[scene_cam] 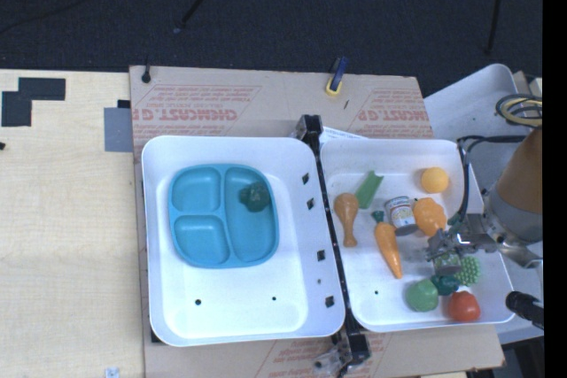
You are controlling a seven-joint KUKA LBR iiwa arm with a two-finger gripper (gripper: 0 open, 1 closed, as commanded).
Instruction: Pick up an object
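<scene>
Now the gripper (pixel 450 245) sits low over the right bin (pixel 354 297), nosing into the crowded corner by the near right wall, and honestly I cannot tell from this slanted view whether its fingers are spread or pinched, nor whether anything sits between them. Any object will do for this pick, and the candidates lie packed right there: an orange fruit-shaped piece (pixel 430 215) just beside the gripper, a small tin can (pixel 400 213) touching it, a carrot (pixel 387 249) a little further left, and a green studded piece (pixel 467 269), a green ball (pixel 423 296) and a red tomato (pixel 462 306) bunched below. That crowding is the hazard, I'd judge: fingers closing here could land on two toys at once, or nudge a round one so it rolls away and the grasp comes up bare. The bin wall close by could also foul a finger. Over in the left bin (pixel 168 297), a blue divided tray (pixel 199 239) holds a dark green lump (pixel 256 198), well apart from the action. As for writing, the cardboard (pixel 390 106) under the bins carries red print, upside down to us, too small to read with confidence; the can's label is unreadable.
</scene>
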